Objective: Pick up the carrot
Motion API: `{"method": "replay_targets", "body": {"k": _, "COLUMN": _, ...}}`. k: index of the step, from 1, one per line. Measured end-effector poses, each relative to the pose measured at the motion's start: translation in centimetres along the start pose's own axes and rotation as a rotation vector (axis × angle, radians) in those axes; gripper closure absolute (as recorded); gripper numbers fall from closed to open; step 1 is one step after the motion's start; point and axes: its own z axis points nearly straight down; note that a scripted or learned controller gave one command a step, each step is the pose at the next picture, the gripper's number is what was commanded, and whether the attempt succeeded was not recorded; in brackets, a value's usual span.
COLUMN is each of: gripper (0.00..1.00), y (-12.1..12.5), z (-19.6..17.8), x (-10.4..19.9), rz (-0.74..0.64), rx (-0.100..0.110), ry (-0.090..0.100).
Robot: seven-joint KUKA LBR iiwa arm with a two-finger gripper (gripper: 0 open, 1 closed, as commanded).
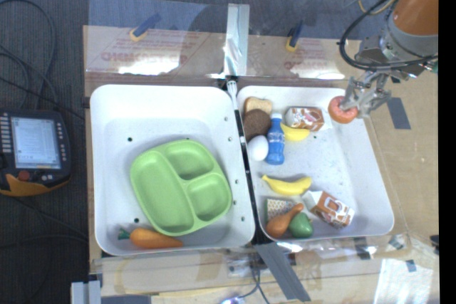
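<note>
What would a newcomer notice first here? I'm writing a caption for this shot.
The green divided plate fills the left bin, with the carrot at the bin's near edge. The right bin is crowded with toy food, and the gripper hangs at its far right corner by an orange-red ring.

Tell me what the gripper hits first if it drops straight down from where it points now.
Probably the orange-red round object at the right bin's far right corner; the gripper hangs just beside it, though depth is unclear. The carrot lies in the left bin.

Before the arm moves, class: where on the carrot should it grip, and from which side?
Grip the carrot at its thicker middle, coming straight down with the jaws across its width. It lies flat, lengthwise along the left bin's front wall, beside the green plate, so side approaches look cramped.
</note>
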Motion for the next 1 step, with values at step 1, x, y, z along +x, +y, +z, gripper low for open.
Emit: {"method": "replay_targets", "body": {"k": 1, "gripper": 1.00, "y": -1.89, "z": -1.84, "x": 0.78, "rz": -0.056, "rx": 0.008, "ry": 0.000}}
